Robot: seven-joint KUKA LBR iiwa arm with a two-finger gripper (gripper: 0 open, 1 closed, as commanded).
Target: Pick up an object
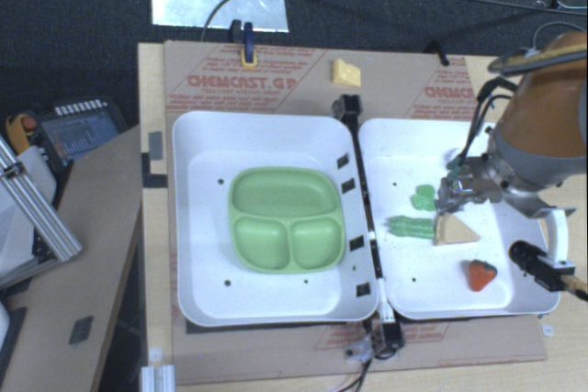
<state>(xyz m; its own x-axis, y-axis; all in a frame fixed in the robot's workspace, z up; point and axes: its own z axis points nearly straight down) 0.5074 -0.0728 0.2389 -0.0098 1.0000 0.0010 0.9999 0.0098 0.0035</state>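
Gripper (449, 205) low in right bin (404, 298), tips just above tan wedge (454, 231) mid-bin, finger spread cannot be told, green piece (410, 226) touching wedge's left, red strawberry (480, 274) near front edge

The arm (542, 106) runs off the frame's right edge, its gripper (452, 197) covering part of a tan wedge (457, 232); finger position is unreadable. A green piece (424, 196) remains too small to identify.

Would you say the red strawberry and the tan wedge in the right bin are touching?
Apart. The camera view shows bare white bin floor between the strawberry and the tan wedge.
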